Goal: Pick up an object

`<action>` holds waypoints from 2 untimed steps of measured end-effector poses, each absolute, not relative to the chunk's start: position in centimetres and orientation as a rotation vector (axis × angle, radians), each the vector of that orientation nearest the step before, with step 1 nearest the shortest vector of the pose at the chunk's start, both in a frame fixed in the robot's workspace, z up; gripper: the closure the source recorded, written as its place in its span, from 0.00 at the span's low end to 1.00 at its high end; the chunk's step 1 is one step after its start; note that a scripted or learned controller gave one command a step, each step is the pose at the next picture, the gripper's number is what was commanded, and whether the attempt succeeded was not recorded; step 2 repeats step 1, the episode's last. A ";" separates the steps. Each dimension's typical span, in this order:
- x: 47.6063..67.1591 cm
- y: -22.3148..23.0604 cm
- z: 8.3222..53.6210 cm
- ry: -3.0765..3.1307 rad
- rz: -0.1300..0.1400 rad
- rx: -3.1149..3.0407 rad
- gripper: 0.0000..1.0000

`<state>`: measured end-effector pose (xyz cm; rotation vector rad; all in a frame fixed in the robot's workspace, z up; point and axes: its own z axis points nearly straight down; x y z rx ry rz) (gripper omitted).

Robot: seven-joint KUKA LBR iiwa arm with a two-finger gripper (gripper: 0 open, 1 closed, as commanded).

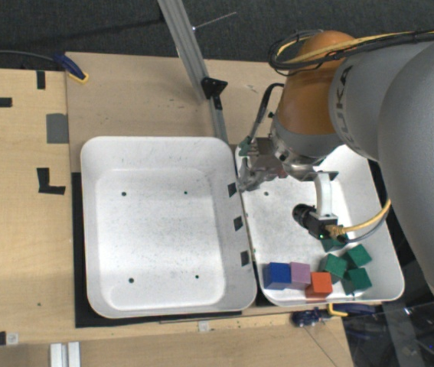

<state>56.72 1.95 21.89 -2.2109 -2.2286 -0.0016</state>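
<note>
You are at the approach step: nothing is lifted yet. The arm [370,90] hangs over the right bin [377,205], and its end effector [256,168] sits at that bin's far-left corner, close to the wall it shares with the left bin [155,228]. How far open it stands you cannot tell from here, since the wrist body covers it, and no object is visible in it.

The candidates all lie along the right bin's near edge, well apart from the end effector: a blue block [278,274], a lilac block [300,273] touching it, an orange block [321,283] just beside that, and a cluster of green blocks [348,267] toward the bin's near-right corner.

My reading: your next move should carry the end effector along the bin toward that near edge, centre it over one block, preferably the blue one at the row's open end, then descend.
</note>
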 end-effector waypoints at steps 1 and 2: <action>60.3 6.7 22.5 -2.229 -0.003 -2.214 1.00; 60.3 6.7 22.5 -2.229 -0.003 -2.214 1.00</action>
